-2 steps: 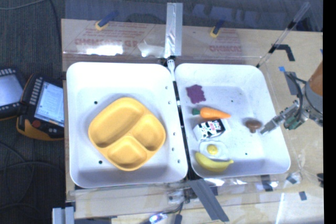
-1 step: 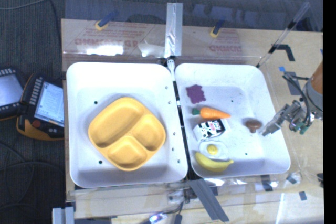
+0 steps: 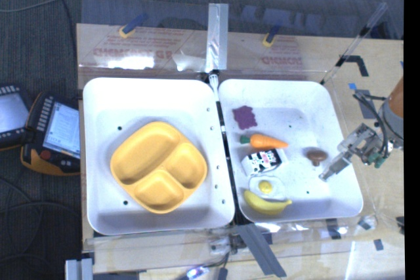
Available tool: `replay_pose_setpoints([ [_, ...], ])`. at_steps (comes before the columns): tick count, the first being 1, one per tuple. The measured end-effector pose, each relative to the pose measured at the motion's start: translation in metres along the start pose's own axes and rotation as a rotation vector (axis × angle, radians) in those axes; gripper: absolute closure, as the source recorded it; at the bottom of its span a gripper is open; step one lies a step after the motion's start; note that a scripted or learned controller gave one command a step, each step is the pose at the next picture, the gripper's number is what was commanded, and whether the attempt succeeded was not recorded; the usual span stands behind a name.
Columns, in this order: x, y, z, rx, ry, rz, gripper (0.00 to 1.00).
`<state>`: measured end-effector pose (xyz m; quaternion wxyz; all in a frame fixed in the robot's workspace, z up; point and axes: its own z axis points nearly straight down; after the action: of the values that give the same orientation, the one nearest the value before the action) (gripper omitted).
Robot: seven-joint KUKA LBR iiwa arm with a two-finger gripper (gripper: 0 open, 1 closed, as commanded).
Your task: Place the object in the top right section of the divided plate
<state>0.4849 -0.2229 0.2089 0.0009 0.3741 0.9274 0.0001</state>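
Left to right: your yellow divided plate (image 3: 159, 166) sits tilted in the left bin (image 3: 98, 108), all three sections bare, so nothing is placed yet. In the right bin (image 3: 328, 101) you have a purple grape bunch (image 3: 245, 117), a toy carrot (image 3: 268, 141), a small printed carton (image 3: 262, 160), a fried egg (image 3: 267, 187) touching a banana (image 3: 266, 202), and a brown nut-like piece (image 3: 317, 156) off alone near the right wall. The task doesn't say which object, so pick one with room around it; the brown piece or carrot looks easiest. The gripper (image 3: 331, 170) hangs over the bin's right side, just beside the brown piece, carrying nothing; can't tell whether the jaws are spread or pressed together. Come down square over your pick, avoid the egg-banana cluster, then carry left and allow for the plate's rotation when choosing the top right section.
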Motion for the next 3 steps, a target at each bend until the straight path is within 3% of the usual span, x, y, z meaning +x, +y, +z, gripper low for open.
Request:
replay_pose_setpoints([
  [1, 0.000, 0.002, -0.009, -0.002, -0.002, -0.001, 1.00],
  [2, 0.001, 0.000, 0.046, 0.001, 0.002, -0.269, 1.00],
  [3, -0.007, 0.008, 0.006, -0.002, 0.000, -0.185, 1.00],
])
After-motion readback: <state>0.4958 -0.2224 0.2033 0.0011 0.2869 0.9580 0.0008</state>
